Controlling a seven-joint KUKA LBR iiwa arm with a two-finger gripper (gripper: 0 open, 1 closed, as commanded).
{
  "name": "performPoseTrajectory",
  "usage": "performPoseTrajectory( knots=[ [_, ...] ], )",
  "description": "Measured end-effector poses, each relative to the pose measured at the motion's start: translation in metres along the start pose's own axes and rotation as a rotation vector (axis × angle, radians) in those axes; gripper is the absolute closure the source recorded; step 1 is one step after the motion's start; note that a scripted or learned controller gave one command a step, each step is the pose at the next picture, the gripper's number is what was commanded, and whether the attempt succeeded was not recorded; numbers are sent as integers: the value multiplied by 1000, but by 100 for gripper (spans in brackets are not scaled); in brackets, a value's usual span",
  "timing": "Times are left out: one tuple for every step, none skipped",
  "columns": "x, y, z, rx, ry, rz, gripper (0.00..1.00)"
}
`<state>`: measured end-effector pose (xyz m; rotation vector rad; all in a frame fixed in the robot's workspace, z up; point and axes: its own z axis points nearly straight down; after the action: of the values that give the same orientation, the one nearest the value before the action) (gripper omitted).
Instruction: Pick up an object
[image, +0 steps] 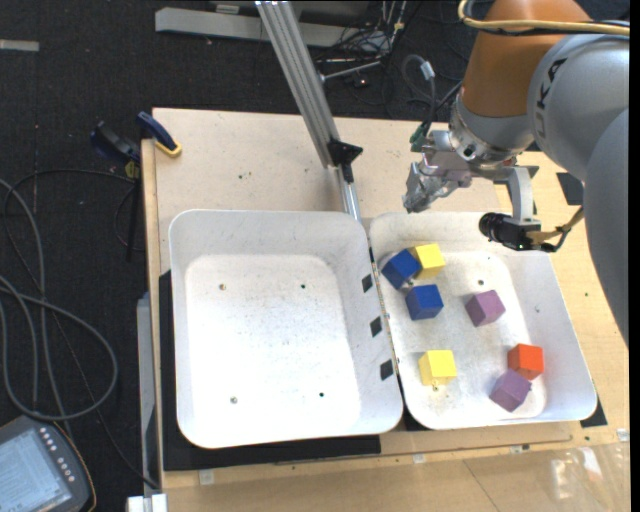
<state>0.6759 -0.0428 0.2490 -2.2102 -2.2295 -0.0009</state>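
The right bin (560, 330) holds several small blocks. Two blue blocks (400, 268) (424, 301) and a yellow block (430, 258) cluster near its upper left. A purple block (485, 307) lies mid-bin, an orange block (526, 359) and another purple block (510, 390) sit at the lower right, and a second yellow block (437, 366) rests low in the middle. My gripper (422, 194) hangs above the bin's far left corner, up and slightly left of the blue and yellow cluster, with nothing seen between its fingers.
The left bin (190, 330) stands beside the right one. A slanted metal rail (310, 90) runs down to the bins' shared far edge. A blue and yellow clamp (155, 135) lies at the bench's far left corner. Cables trail on the floor at left.
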Motion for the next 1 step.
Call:
performPoseTrajectory(
  knots=[
    [48, -3, -3, -1, 0, 1, 100]
  ],
)
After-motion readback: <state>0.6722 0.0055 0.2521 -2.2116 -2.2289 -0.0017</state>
